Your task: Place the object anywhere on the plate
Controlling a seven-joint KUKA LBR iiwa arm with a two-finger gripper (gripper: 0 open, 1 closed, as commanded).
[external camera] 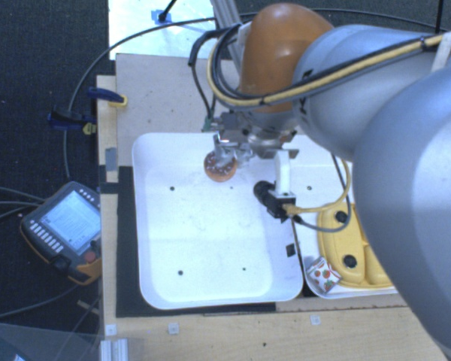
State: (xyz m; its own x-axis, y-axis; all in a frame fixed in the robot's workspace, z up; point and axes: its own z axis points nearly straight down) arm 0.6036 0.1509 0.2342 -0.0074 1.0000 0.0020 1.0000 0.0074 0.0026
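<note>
We are seeing the gripper (227,154) hanging over the left bin (203,277), touching a round brown object (220,168) (grip unclear, we cannot tell).

Left bin (210,277) floor lies open; arm (376,126) overhangs right bin (316,292).

Your arm (346,89) reaches over the left bin (203,277), its claw (224,156) just above a small brown round object (220,168) at the far wall; a yellow item (346,254) lies in the right bin.
</note>
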